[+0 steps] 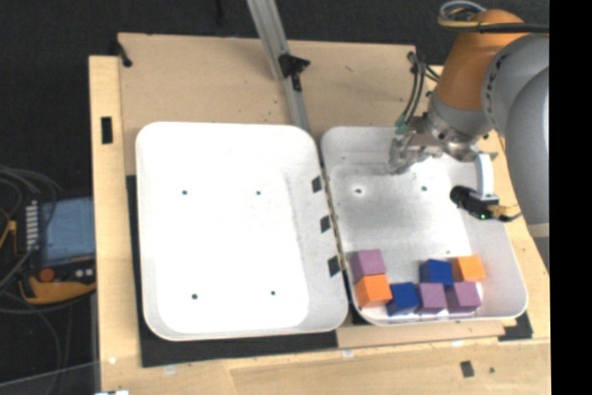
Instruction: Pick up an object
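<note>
- The arm [504, 79] comes in from the right side, grey with its orange band, and reaches over the right bin [398, 208].
- The claw [404, 157] is at the far part of the right bin, low over the bare white floor near the back wall. It is too small and blurred to judge, so I cannot tell whether it is released or clenched. Nothing can be seen held in it.
- The blocks are all at the near edge of the right bin, well apart from the claw.
- A purple block [368, 262] stands at the left of the group, with an orange block [374, 290] touching it on the near side.
- Beside the orange block lies a blue block [404, 297], then a second purple block [432, 296] and a third purple block [464, 295] in a row.
- Behind this row are a second blue block [437, 272] and a second orange block [470, 268], side by side.
- The left bin [227, 227] lies beside the right one on the bench [185, 79].
- A slanted metal pole [268, 14] crosses the bench behind the bins.
</note>
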Controlling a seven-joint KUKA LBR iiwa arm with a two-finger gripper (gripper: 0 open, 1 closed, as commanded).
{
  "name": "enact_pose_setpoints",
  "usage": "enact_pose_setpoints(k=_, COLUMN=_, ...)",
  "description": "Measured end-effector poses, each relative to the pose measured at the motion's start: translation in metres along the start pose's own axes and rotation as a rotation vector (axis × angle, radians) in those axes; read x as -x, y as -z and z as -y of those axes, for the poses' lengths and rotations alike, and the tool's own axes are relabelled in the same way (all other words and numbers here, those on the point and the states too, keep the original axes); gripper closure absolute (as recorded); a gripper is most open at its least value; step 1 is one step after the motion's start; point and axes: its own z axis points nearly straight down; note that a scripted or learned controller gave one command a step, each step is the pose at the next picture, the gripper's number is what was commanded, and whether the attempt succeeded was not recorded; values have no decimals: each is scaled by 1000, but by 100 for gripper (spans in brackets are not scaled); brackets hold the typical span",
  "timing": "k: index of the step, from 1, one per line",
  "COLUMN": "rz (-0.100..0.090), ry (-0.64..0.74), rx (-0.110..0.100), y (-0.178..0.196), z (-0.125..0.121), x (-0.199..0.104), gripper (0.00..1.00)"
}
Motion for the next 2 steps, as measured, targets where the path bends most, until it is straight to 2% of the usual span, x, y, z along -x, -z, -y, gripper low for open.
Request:
enact_pose_setpoints(k=1, rz=-4, ry=3, rx=3, y=46, z=-4, x=-3, gripper=100)
enact_pose_setpoints(k=2, rz=-2, ry=2, rx=5, y=100, z=-9, x=7, gripper=100)
